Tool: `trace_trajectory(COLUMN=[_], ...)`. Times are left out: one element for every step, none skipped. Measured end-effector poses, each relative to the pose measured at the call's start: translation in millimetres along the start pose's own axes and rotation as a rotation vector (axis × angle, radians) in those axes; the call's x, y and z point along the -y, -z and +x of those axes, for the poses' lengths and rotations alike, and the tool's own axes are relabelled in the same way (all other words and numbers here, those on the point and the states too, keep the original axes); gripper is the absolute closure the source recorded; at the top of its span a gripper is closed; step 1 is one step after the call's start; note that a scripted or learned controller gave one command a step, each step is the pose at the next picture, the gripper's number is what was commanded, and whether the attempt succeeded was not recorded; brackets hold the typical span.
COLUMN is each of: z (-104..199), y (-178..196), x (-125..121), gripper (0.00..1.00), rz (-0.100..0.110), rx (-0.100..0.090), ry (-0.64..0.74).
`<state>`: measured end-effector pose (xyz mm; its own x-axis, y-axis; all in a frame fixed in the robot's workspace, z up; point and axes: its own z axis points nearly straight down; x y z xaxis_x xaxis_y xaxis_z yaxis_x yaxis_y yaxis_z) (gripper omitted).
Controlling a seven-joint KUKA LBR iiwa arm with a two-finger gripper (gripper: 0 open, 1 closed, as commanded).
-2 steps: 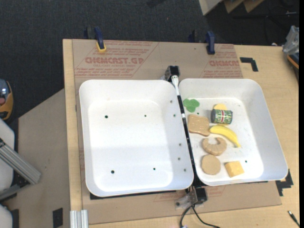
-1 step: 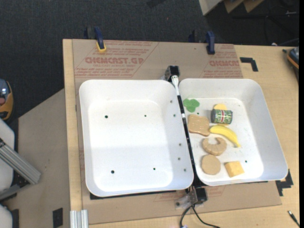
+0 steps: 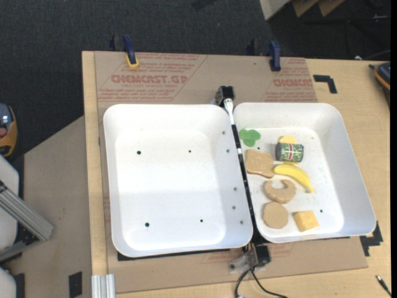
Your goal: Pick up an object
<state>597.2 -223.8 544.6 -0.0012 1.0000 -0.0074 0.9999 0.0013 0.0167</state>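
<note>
Camera view
Bench: a brown board [image 3: 205,79] printed with red lettering along its 12 o'clock edge, held there by two clamps, a yellow and blue one [image 3: 130,51] at 11 o'clock and a blue one [image 3: 273,54] at 1 o'clock.
Left bin [image 3: 124,166]: shallow and white, with four small dark dots on its floor, touching the other bin along the middle seam.
Right bin [image 3: 335,135]: shallow and white; all the objects lie in its half nearest the seam.
Green piece [image 3: 250,136]: flat, at 11 o'clock in the group, close to the seam.
Can [image 3: 289,150]: small, with a green and yellow label, lying on its side at 1 o'clock in the group.
Toast slice [image 3: 259,164]: tan, at 9 o'clock, just under the green piece.
Banana [image 3: 294,176]: yellow, at 3 o'clock, directly below the can and very close to it.
Croissant-like piece [image 3: 280,190]: curved and tan, at the centre of the group, just beside the banana.
Round cookie [image 3: 275,215]: tan disc, at 7 o'clock, just below the curved piece.
Cheese block [image 3: 305,220]: orange, at 5 o'clock, beside the cookie.
Gripper: open or closed cannot be told from this view.
Cable [image 3: 248,278]: dark, running off the bench edge at 6 o'clock below the seam.
</note>
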Motion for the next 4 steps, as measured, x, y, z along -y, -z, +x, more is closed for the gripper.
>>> trace_trajectory(z=[95, 42, -3, 75], y=[-49, -32, -22, -85], x=[79, 98, 120, 119], gripper=[1.00, 1.00, 1.00, 1.00], rz=[0.020, 0.011, 0.012, 0.023], rx=[-0.012, -0.003, -0.003, -0.011], ry=[0.007, -0.006, -0.006, 0.006])
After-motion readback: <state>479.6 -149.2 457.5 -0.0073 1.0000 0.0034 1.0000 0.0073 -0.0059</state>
